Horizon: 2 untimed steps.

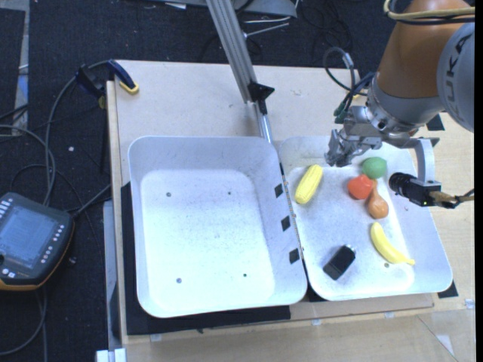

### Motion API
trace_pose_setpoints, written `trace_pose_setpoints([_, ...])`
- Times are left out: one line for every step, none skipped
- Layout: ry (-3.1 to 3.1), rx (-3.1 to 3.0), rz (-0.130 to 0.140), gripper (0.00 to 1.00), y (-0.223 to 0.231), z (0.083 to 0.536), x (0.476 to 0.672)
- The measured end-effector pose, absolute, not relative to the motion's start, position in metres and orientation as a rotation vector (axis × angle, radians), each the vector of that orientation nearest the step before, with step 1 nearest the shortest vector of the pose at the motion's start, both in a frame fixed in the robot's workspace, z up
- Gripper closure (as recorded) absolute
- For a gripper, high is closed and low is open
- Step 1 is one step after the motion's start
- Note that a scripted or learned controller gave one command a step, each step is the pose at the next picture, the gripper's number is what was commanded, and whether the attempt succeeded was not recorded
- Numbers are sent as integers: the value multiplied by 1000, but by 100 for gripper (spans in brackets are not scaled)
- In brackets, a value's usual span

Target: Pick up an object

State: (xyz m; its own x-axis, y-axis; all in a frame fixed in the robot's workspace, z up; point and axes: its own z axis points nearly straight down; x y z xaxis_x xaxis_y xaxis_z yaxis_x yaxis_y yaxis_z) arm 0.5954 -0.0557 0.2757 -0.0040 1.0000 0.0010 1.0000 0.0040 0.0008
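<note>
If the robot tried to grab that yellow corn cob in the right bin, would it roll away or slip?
The corn cob looks rounded and elongated, so a nudge from the side would probably roll it. Its surface seems ridged, which may help the grip. It lies near the bin wall, which might stop a roll towards that side.

Corn (308, 184), tomato (360, 188), banana (389, 246), perhaps lime (373, 167)

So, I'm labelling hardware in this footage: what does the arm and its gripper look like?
The arm is grey with a rounded orange band above the wrist and part of a dark letter marking on its side. Black cables run along the wrist to a small, dark grey metal gripper. A yellowish cable loops over the top of the orange section.
</note>
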Motion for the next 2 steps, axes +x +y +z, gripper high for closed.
trace_pose_setpoints([-2224, -2217, 0, 100, -15, 263, 582])
trace_pose_setpoints([-2225, -2215, 1, 100, 33, 248, 560])
